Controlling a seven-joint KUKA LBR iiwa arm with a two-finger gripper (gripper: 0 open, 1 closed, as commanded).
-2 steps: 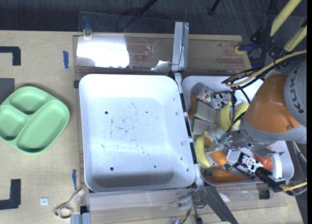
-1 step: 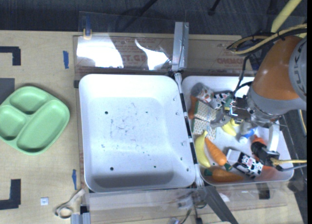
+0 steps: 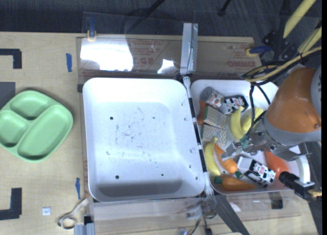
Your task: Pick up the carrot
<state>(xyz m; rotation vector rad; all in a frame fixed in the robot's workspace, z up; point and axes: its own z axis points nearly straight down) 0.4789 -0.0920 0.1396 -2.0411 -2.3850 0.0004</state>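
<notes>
The carrot (image 3: 238,182) is long and orange with a green stub at its left end. It lies along the front wall of the right bin (image 3: 225,86). My gripper (image 3: 238,147) hangs low over the clutter in that bin, just above and behind the carrot, over a second orange piece (image 3: 229,165). The grey wrist and orange band (image 3: 297,107) cover the bin's right side. Nothing can be made out between the gripper's tips.
A yellow banana (image 3: 210,158) lies by the right bin's left wall and another (image 3: 237,124) sits farther back. Black-and-white packets (image 3: 259,172), a patterned box (image 3: 214,120) and an orange-red item (image 3: 277,162) crowd the bin. The large left bin (image 3: 138,137) adjoins it. A green divided plate (image 3: 33,124) rests at far left.
</notes>
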